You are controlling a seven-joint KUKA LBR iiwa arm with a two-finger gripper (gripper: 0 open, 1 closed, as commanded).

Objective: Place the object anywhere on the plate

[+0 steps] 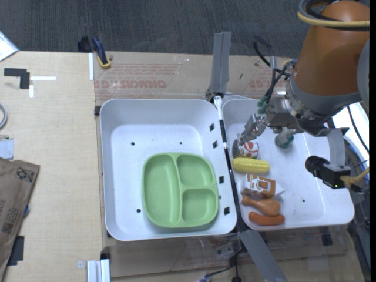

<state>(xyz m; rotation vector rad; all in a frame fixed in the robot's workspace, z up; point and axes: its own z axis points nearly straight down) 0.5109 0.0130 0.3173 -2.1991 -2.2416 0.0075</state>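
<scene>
The green plate, three compartments and nothing on it, lies in the left bin; across the divider from the plate, in the right bin, the gripper hangs low over a small red-and-white item, fingers parted, nothing between them; just beyond the plate's right edge lie a corn cob, a carton, a drumstick and a sausage. Which one the task means cannot be told; the red-and-white item seems likeliest. A sound grasp would drop squarely over it, clear of the corn touching its near side, then close firmly before lifting toward the plate.
</scene>
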